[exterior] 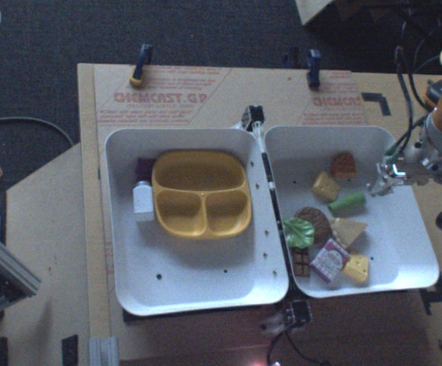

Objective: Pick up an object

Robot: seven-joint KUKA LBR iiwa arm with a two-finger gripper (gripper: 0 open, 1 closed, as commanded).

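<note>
One two-finger gripper point(381, 183), fingers spread and holding nothing, hovers just right of the green plastic cylinder point(347, 202) in the right white bin point(411, 239): approach step, next descend and close.

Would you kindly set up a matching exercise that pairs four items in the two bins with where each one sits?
Things:
1. yellow divided tray
2. small white bottle
3. green piece
4. gripper

Places:
A. right bin, just left of the gripper
B. over the right bin's right side
C. middle of the left bin
D. left bin, against the tray's left edge

Pairs: 1-C, 2-D, 3-A, 4-B
</note>
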